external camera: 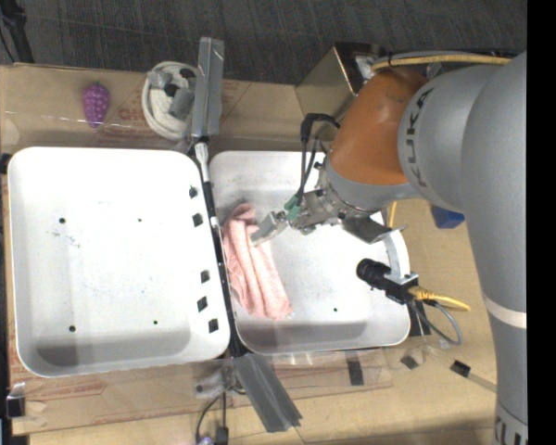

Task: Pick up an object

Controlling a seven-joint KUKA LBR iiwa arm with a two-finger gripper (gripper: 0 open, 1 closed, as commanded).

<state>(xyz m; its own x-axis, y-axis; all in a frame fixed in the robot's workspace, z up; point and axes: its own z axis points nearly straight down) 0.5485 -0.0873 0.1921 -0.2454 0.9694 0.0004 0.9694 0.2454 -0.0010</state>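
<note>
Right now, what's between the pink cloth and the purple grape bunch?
In the camera view, the divider between the bins and the left bin's rim lie between the pink cloth and the purple grape bunch.

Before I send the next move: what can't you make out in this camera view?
- Gripper grip: too small and blurred to tell its state or whether it touches the pink cloth.
- Right bin: the arm covers its upper right part.
- Purple object on the bench: too small to identify.
- White coil: partly behind the grey post.
</note>
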